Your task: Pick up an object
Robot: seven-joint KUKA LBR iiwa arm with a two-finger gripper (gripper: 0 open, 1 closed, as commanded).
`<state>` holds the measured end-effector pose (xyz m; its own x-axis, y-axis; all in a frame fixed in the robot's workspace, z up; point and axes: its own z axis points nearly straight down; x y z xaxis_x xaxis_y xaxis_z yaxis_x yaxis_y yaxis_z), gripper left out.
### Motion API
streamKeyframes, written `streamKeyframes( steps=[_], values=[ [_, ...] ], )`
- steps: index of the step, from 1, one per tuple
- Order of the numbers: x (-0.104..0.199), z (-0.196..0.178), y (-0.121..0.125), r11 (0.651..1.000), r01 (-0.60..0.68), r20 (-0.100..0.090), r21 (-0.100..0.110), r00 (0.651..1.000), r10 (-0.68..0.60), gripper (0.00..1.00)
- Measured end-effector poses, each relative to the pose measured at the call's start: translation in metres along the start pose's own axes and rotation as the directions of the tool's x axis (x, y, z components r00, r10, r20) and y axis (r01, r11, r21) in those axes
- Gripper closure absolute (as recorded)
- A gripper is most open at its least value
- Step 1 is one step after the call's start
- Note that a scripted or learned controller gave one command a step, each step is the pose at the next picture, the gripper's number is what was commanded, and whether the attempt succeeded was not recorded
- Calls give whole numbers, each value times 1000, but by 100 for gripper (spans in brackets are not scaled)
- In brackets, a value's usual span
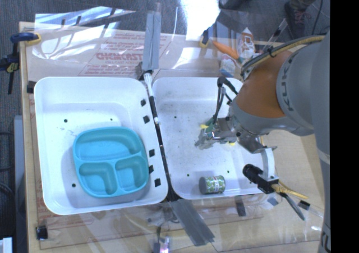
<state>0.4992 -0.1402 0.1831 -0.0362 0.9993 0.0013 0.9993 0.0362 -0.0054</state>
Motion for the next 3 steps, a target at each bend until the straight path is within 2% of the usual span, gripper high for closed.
streamKeyframes(
  steps=[1,2,3],
  values=[
    [0,0,0,1000,0,0,0,1000,0,0],
    [-26,94,-24,998,-56,-1,0,998,56,0],
    [-27,87,-24,999,-55,-2,5,999,55,100]
  ],
)
